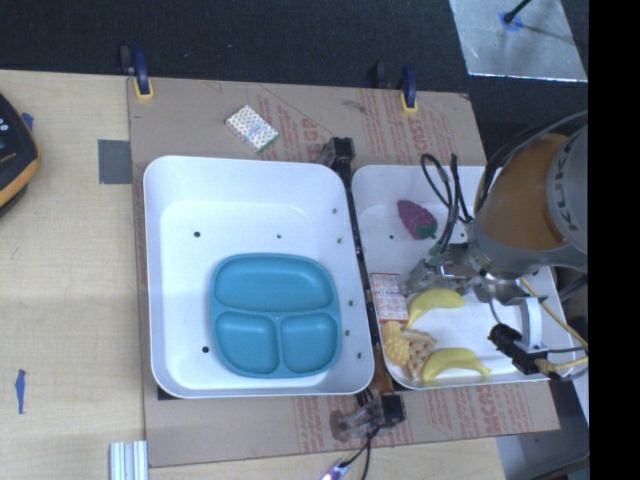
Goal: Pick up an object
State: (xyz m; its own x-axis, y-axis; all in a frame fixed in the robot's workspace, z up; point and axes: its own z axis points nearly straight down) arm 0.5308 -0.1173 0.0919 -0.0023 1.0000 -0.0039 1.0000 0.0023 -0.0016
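My arm [530,203] bent low over the right bin [380,193], gripper [432,271] just above a banana [436,303], grip state I cannot tell

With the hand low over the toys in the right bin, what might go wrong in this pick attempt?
1. The hand sits just above the upper banana; it might only push the curved toy aside instead of gripping it.
2. The corn, a small packet and the lower banana lie crowded near the right bin wall, so a neighbor may be bumped or caught too.
3. Loose black cables hang near the purple toy and could snag.
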